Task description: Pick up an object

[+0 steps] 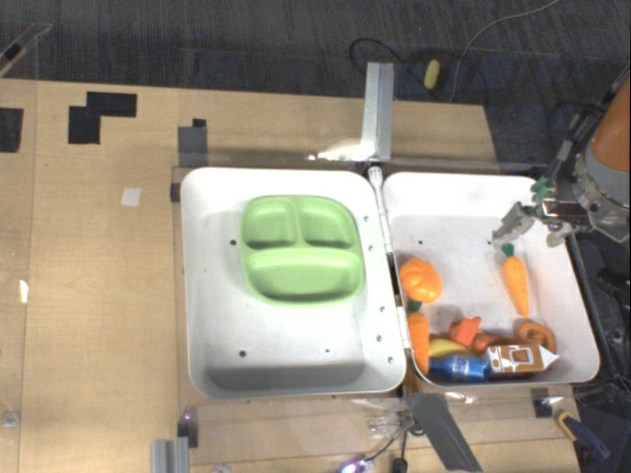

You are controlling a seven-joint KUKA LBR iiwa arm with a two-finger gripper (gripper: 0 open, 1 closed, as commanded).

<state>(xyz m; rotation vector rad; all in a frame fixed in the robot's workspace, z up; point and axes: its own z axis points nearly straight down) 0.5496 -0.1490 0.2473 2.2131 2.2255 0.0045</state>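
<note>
My gripper (515, 227) hangs over the right bin's (444, 200) far corner, fingers spread wide and holding nothing. Just below it, toward the near side, lies a toy carrot (517, 281): smooth orange plastic, tapered, its long axis running near-to-far with the green tip toward my fingers. A rounded orange pumpkin-like toy (421, 279) sits further left. The left bin (212, 264) bears a glossy green divided plate (301, 247).

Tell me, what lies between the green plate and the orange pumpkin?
In the camera view, the adjoining bin walls separate the green plate from the orange pumpkin; otherwise bare white floor.
</note>
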